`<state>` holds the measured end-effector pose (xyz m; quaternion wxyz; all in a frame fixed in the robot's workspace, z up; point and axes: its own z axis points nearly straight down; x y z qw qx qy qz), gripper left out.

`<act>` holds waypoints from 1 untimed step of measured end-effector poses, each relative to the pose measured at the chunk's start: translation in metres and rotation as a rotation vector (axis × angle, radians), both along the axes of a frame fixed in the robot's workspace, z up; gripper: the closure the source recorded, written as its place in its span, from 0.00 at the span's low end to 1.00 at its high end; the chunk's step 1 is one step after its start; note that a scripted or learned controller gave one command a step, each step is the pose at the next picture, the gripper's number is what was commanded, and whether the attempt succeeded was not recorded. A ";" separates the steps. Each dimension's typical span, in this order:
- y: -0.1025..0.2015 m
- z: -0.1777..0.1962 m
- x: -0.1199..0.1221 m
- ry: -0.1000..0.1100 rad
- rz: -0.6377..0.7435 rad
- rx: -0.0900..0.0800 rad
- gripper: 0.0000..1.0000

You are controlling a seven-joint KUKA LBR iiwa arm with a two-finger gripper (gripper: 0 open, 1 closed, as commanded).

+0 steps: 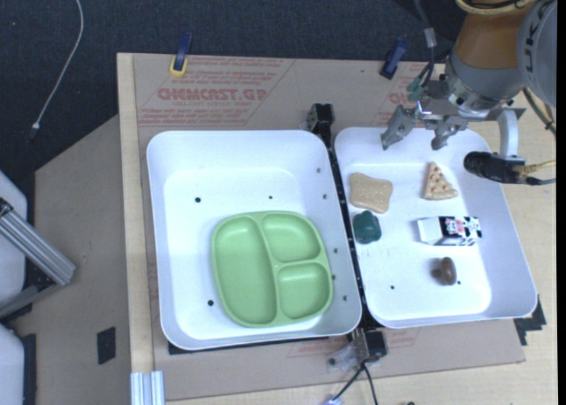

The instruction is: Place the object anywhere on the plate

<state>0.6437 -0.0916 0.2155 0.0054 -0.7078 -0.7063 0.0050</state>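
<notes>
End effector over the right bin, plate waiting in the left

I saw the end effector (pixel 417 132) spread apart and grasping nothing at the upper edge of the right bin (pixel 504 301). Below it lay a toast slice (pixel 370 192), pizza wedge (pixel 437 182), teal piece (pixel 366 227), small carton (pixel 448 230) and brown lump (pixel 444 271). The green plate (pixel 271 267) sat in the left bin (pixel 190 173).

We read "CHEMCAST GP" in red on the brown board (pixel 221 85) under the bins. Its smaller red lines are too blurred for us.
</notes>
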 end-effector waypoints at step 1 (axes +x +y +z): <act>0.000 0.009 0.003 -0.015 0.002 -0.001 0.00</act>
